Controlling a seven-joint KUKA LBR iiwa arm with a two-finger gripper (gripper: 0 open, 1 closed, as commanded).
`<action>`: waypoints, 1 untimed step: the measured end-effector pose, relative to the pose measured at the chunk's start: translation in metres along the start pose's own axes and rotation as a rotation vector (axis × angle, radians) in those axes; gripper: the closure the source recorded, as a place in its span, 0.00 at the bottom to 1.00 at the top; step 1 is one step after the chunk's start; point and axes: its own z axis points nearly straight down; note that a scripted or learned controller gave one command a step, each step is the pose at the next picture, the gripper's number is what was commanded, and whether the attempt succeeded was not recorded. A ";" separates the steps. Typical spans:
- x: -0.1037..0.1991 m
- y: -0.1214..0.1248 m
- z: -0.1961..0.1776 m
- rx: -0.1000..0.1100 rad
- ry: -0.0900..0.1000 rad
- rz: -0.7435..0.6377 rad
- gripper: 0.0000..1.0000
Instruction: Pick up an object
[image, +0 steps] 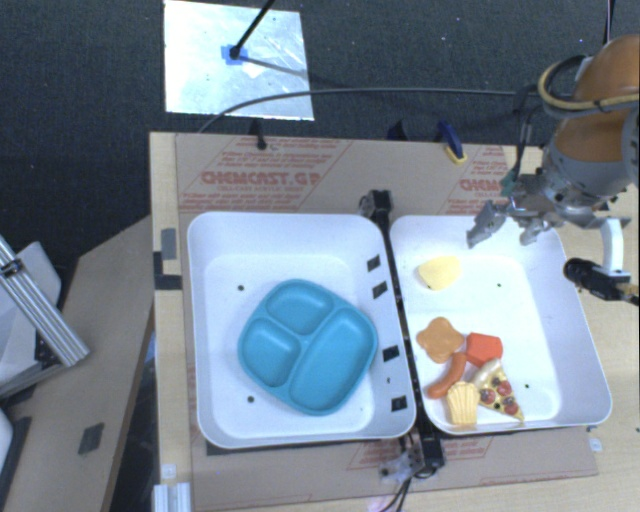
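Two grey fingers (483, 225) of the gripper (507, 226) stood spread apart with nothing between them, poised over the far rim of the right bin (575, 330). Nearest below lay a pale yellow wedge (438, 271), smooth and rounded, alone on the white floor of that bin. Toward the near side sat a cluster of toy foods close together: an orange ruffled piece (438, 338), a red block (484, 347), a sausage (447, 377) lying aslant, a ridged yellow piece (461, 404) and a pizza slice (498, 392) dotted with toppings. Black clips ran along the seam between the bins. Beside it, the left bin (225, 330) held a blue plastic tray (308, 345) with three compartments and rounded corners, turned askew. Under both bins lay brown cardboard (260, 165) printed in red with "CHEMCAST GP". Beyond it a shiny silver sheet (237, 60) rested on dark carpet.
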 end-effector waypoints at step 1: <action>0.000 0.002 -0.007 -0.012 -0.002 -0.002 0.00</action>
